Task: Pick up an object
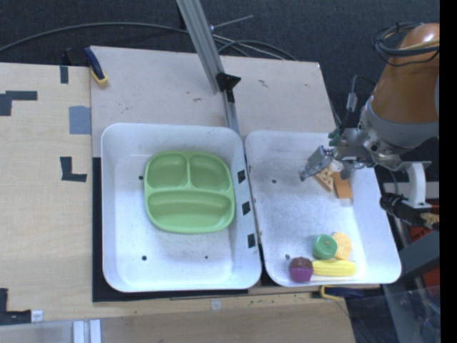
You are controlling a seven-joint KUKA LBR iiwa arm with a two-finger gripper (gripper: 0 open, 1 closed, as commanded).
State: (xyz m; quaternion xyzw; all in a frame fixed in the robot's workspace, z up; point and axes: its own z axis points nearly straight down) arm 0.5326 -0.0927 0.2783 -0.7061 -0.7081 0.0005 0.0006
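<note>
The gripper [319, 167] hung over the right bin [285, 213], near its far right side; how its fingers stood could not be told. Touching it on the right lay an orange-and-tan toy piece [337, 185]. Well apart, at the near corner, sat a green round toy [325, 246], yellow corn [334, 267] and a purple piece [300, 269].

The pale wooden bench [164, 91] carries two shallow white bins side by side, the left bin [114, 213] touching the right bin [378, 213]. A blue-and-yellow tool [96, 66] lies near the far left corner, and grey tape patches [79, 119] mark the left board
</note>
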